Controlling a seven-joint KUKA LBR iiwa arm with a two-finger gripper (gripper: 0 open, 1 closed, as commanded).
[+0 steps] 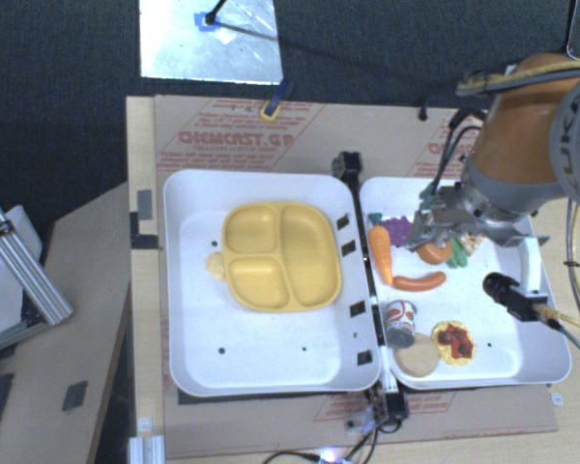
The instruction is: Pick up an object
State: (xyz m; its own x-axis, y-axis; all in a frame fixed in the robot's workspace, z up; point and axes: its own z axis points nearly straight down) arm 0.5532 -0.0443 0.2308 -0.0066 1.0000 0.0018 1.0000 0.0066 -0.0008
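Observation:
My gripper (431, 232) hangs low over the back of the right bin (536, 356), under the orange-banded wrist. Right below it lies a round orange toy (433, 253) with a green piece (458, 254) beside it. Purple grapes (398, 229) sit just left of the gripper, and a carrot (379, 253) lies along the bin's left wall. A red sausage (419, 280) rests a little nearer the front. A small can (399, 322), a tan cookie (418, 358) and a pizza slice (452, 342) lie at the front.
The left bin (188, 356) holds a yellow divided plate (275, 256). A black divider with clips (361, 259) runs between the bins. A black cylinder (507, 294) on the arm's side overhangs the right bin's right part.

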